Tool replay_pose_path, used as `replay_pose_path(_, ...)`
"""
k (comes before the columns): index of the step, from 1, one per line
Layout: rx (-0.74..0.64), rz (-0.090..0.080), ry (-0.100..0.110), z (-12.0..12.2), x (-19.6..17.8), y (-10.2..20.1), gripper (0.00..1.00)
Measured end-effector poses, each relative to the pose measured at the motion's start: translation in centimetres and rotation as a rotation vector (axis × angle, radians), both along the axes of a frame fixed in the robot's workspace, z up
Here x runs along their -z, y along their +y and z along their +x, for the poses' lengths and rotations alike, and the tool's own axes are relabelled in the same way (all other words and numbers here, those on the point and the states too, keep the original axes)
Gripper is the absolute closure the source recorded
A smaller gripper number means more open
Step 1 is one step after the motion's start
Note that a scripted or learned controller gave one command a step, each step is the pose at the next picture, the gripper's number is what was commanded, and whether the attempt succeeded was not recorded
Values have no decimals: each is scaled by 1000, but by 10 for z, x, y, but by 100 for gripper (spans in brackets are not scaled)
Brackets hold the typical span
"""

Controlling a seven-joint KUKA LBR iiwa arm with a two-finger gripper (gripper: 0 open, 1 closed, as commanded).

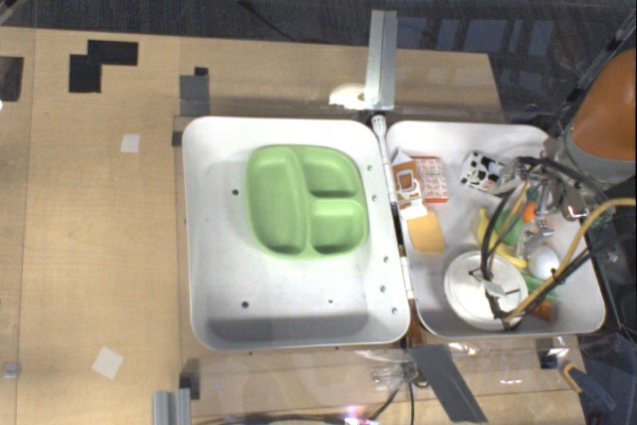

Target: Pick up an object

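In the right bin (438, 318), my gripper (530, 219) hangs low at the right side, wrapped in cables, above a jumble of small things. Under and around it lie a yellow piece (495, 236), a green piece (542, 286) and a white ball-like thing (544, 260). A white round dish (476, 289) sits just to its front left. Further left are a tan block (427, 233), an orange-and-white packet (421, 180) and a black-and-white spotted item (483, 172). Cables and the wrist hide what is directly below the gripper.
The left bin (214, 304) holds a green divided plate (305, 199). A metal post (381, 55) stands behind the seam between the bins. The grey arm with its orange band (607, 114) comes in over the right bin's far right corner.
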State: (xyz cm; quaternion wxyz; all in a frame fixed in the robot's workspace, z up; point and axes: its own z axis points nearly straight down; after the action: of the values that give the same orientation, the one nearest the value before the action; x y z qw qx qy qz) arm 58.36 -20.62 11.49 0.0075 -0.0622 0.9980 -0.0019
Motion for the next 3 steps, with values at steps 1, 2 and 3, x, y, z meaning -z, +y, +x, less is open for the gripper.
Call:
replay_pose_path(1,37,3,-3,16,24,47,0)
replay_pose_path(2,103,-9,-6,12,24,73,0)
replay_pose_path(3,119,-23,-7,25,24,82,0)
